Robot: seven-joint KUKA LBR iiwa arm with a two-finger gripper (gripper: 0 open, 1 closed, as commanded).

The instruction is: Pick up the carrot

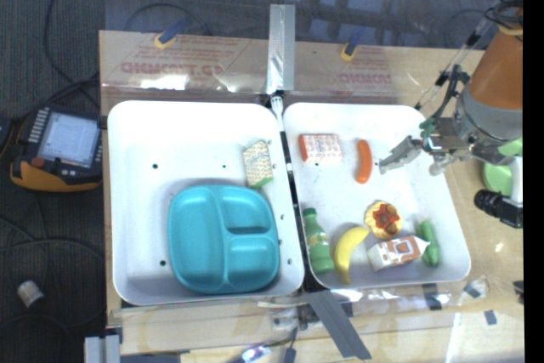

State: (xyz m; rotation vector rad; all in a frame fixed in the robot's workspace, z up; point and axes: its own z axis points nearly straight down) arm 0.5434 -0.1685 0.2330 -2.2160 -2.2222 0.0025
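Observation:
The carrot (364, 161) is a short orange stick lying nearly upright in the upper middle of the right bin (442, 200). My gripper (416, 162) hangs over the bin's upper right part, just right of the carrot and apart from it. Its fingers are spread open, one pointing left toward the carrot, with nothing between them.
An orange-and-white box (320, 148) lies left of the carrot. Below it are a yellow-and-red item (384, 218), a banana (349, 248), a green bottle (316, 240), a small carton (397, 252) and a green vegetable (428, 241). The left bin (136, 183) holds a teal divided plate (224, 239) and a snack packet (257, 163).

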